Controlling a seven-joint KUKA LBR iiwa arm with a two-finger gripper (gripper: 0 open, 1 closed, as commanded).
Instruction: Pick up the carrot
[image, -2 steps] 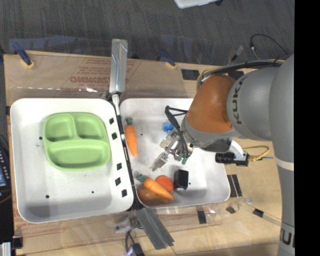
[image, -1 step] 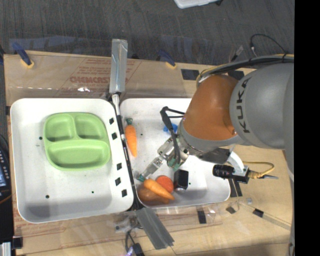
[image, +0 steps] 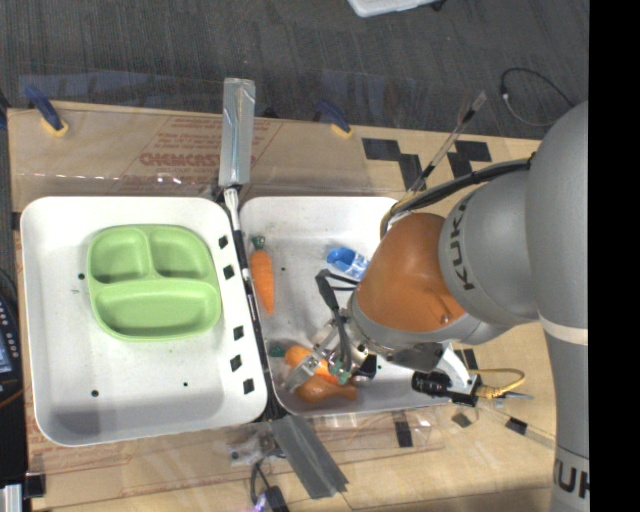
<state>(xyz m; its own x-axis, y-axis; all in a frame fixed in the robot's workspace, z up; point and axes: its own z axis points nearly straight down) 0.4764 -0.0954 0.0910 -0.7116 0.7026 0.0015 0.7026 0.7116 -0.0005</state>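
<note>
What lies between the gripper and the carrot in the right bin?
In the camera view, bare white bin floor separates the gripper from the carrot. Orange pieces lie right beside the gripper.

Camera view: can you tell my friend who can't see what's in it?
A grey and orange robot arm reaches into the right white bin, its gripper low among orange items. A carrot lies by the bin's left wall. The left bin holds a green divided plate.
</note>
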